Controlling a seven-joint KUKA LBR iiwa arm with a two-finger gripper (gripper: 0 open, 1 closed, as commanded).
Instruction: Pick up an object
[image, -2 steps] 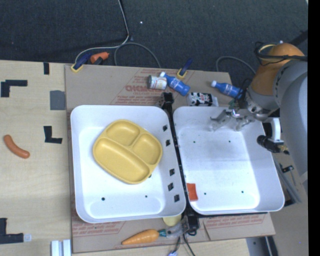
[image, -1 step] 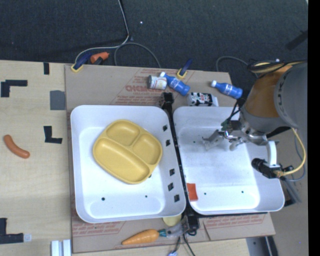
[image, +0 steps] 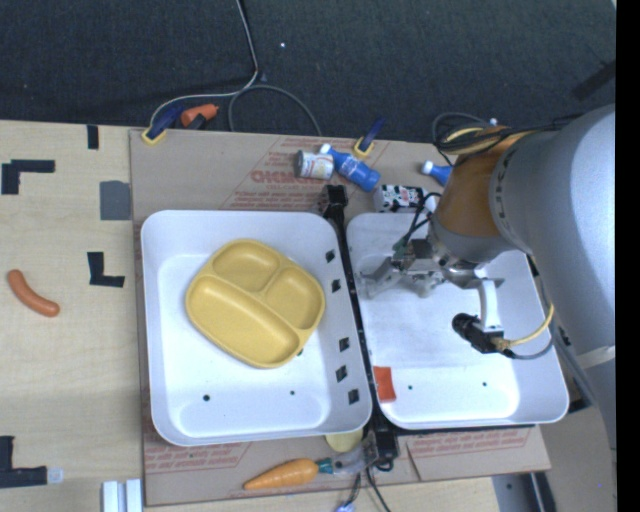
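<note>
Presently the hand (image: 385, 272) is hanging low over the right bin (image: 450, 400), at its far left corner; its opening cannot be told. Candidate object: the yellow divided plate (image: 255, 300), lying flat in the left bin (image: 180, 400), across the divider from the hand, likely demanding a rim grasp.

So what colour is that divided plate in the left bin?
Yellow; the divided plate shows in the camera view.
</note>
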